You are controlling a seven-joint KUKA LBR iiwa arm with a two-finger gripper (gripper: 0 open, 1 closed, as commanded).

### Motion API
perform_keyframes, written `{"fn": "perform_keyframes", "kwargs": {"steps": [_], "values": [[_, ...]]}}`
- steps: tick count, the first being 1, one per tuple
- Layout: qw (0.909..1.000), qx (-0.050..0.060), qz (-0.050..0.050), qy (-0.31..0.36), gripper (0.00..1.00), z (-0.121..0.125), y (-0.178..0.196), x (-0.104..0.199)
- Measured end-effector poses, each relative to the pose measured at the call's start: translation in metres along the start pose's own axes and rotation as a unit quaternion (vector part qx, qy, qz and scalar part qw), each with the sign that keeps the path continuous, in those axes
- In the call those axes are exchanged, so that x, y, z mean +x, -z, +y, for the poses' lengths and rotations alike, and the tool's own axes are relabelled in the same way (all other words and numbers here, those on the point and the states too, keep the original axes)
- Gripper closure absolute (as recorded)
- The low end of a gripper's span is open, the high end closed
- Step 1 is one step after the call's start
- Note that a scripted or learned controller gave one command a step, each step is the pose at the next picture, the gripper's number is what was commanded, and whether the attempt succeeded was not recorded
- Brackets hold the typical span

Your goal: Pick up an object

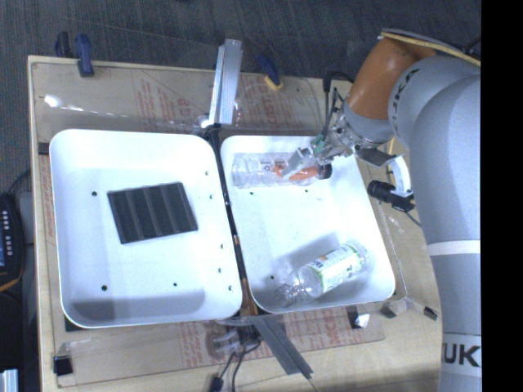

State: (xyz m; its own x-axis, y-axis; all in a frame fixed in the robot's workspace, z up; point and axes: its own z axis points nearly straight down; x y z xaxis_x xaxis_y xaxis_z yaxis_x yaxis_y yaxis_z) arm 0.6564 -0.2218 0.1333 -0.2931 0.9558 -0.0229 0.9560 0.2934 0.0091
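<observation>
Clear plastic bottles are the pick candidates, both in the right bin [372, 219]. One bottle with orange label [274, 170] lies on its side at the far end of that bin, near the top wall. Second bottle with green label [331, 272] lies tilted near the front right corner. Left bin [65, 219] holds a dark ribbed pad [153, 211].

Tool [320, 160] sits at the orange-label bottle's right end, touching or just over it. Cannot tell tool state; too small and cluttered.

Handling guess: both bottles look empty, so light, thin-walled, slick. They'll dent under squeeze and roll or skid if nudged off-centre. Best hold is across the body mid-length, squeezing perpendicular to the bottle's long axis. The cap or neck end is stiffer but narrow, easy to miss. Risk: the far bottle is close to the bin wall, so there is little clearance on that side.
</observation>
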Motion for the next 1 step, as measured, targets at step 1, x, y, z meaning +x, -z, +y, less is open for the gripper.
{"fn": "perform_keyframes", "kwargs": {"steps": [1], "values": [[0.9992,0.002,-0.003,0.04,0.0,-0.0022,-0.008,-0.0057]]}}
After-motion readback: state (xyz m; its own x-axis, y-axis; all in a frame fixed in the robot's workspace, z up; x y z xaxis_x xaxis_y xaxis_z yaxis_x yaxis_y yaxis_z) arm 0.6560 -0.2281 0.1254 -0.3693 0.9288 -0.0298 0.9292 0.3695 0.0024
